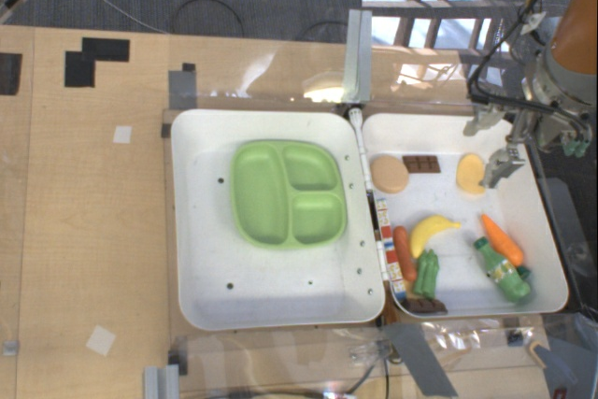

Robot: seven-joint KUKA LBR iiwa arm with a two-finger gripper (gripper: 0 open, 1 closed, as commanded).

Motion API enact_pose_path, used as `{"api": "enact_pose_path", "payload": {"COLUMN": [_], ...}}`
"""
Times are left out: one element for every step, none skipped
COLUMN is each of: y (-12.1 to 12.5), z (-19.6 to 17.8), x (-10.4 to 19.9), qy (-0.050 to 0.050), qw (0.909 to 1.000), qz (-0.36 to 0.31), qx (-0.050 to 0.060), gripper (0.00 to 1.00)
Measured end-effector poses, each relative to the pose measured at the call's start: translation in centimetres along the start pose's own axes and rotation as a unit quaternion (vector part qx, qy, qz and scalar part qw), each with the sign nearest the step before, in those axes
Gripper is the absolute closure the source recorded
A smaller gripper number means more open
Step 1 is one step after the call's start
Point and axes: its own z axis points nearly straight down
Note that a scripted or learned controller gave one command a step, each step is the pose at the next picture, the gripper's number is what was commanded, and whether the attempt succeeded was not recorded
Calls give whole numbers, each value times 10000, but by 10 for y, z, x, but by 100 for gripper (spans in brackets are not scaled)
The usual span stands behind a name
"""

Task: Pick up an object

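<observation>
Arm (pixel 572 42): grey with orange band, entering from upper right, above the far right corner of the right bin.
Gripper (pixel 497 165): low over the right bin's far right part, just beside the yellow round piece; finger spread not discernible; nothing seen held.
Right bin (pixel 553 243): white, shallow, carrying all the loose toy food.
Yellow round piece (pixel 470 173): far right of the bin, just left of the gripper.
Tan round piece (pixel 390 174): far left, beside a brown chocolate bar (pixel 421 165).
Banana (pixel 434 232): centre of the bin.
Sausage (pixel 404 251): left of the banana, along the left wall.
Carrot (pixel 503 240): right side, just above the green bottle (pixel 502 271).
Left bin (pixel 201 229): white, holding a green divided plate (pixel 287 193), centred.
</observation>
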Motion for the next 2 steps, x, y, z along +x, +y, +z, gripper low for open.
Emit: {"api": "enact_pose_path", "payload": {"y": [-32, -71], "z": [90, 186], "x": [72, 40], "qy": [41, -35], "qw": [9998, 9961], "qz": [-201, -881], "qx": [-4, 17], "gripper": [0, 0]}}
